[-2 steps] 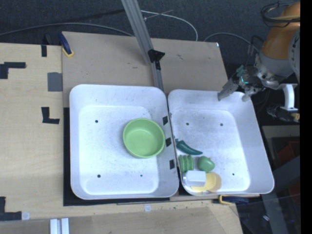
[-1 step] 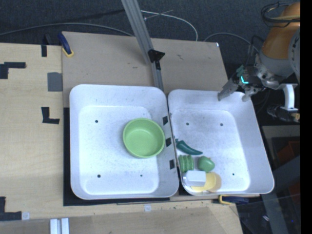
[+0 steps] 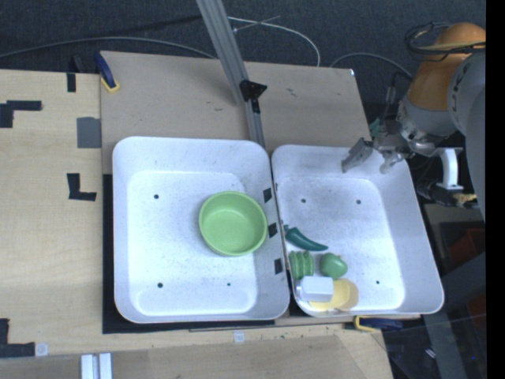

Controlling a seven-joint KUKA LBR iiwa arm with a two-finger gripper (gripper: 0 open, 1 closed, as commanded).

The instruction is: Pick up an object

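Nearest the lens, a small heap of toys is seen in the right bin (image 3: 410,235): a white block (image 3: 317,287) on a yellow piece (image 3: 345,294), a green round piece (image 3: 333,266), a ribbed green piece (image 3: 301,263) and a dark green pepper (image 3: 304,240), all well below and left of the jaws (image 3: 369,157). These jaws are spread with nothing between them, poised over the bin's upper rim. Far to their left, a green bowl (image 3: 232,223) is set in the left bin (image 3: 142,212), on a pale wooden table (image 3: 47,212) edged by dark carpet (image 3: 316,6).
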